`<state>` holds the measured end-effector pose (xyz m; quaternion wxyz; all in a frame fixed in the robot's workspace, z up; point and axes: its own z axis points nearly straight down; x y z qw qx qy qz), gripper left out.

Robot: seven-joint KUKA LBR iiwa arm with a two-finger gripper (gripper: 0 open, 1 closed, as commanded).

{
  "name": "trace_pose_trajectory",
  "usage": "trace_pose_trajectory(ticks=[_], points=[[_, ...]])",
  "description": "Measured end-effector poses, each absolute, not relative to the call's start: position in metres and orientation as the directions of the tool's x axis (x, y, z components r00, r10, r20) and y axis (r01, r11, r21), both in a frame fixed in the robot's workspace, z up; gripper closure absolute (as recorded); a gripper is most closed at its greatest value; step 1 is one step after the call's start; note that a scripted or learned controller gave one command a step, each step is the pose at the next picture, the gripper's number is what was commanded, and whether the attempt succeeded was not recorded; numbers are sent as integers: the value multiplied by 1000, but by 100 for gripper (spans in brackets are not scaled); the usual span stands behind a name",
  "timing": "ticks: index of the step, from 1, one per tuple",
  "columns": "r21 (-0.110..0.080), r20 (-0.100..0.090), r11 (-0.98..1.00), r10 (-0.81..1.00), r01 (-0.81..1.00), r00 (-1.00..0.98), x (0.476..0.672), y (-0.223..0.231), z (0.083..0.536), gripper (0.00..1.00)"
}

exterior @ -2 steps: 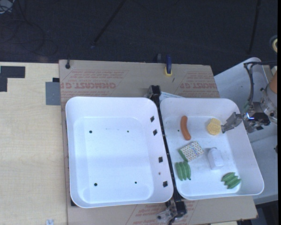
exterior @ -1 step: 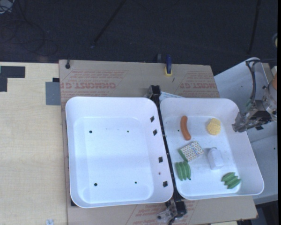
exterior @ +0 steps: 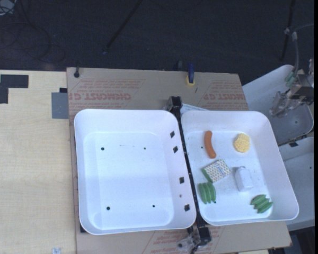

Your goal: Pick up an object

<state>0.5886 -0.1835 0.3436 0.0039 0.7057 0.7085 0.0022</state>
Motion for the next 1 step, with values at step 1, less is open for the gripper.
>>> trace_pose_trajectory(ticks=[1], points=[[14, -3, 7, 1000, 1000, -7, 623, -131, 498, 100]])
